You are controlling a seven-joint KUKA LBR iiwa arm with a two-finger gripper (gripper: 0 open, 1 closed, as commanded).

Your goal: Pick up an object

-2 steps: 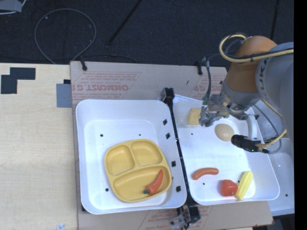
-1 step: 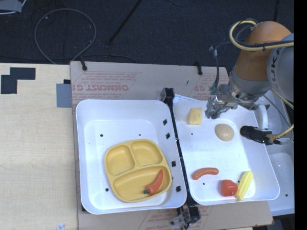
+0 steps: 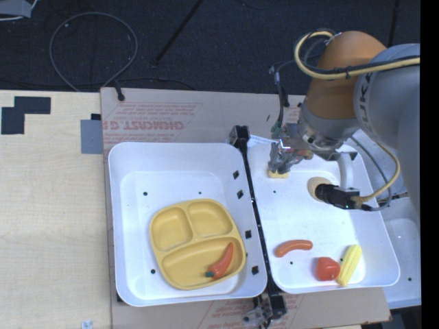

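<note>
Left bin [image 3: 130, 184]: I see it on the counter's left half, and it holds a yellow divided plate [image 3: 197, 243] set toward its near right corner.
Chili pepper [image 3: 222, 260]: I see a red-orange toy pepper with a green stem lying tilted in the plate's large near compartment, stem end toward the near edge.
Divider [image 3: 247, 204]: I see the two bins touching along a dark strip that runs from the far edge to the near edge.
Right bin [image 3: 302, 214]: I see it on the counter's right half, with several toy foods in it.
Tool [image 3: 280, 164]: I see it lowered at the right bin's far left corner, with a small pale yellow object [image 3: 278, 173] right at its tips; I cannot tell how its fingers stand or whether they have the piece.
Sausage [image 3: 293, 247]: I see it lying flat toward the right bin's near edge, apart from the tool.
Red pepper [image 3: 327, 269]: I see it by the near right corner, touching the corn.
Corn cob [image 3: 349, 264]: I see it tilted just right of the red pepper.
Arm [image 3: 350, 81]: I see the grey arm with its orange band over the right bin's far right corner.
</note>
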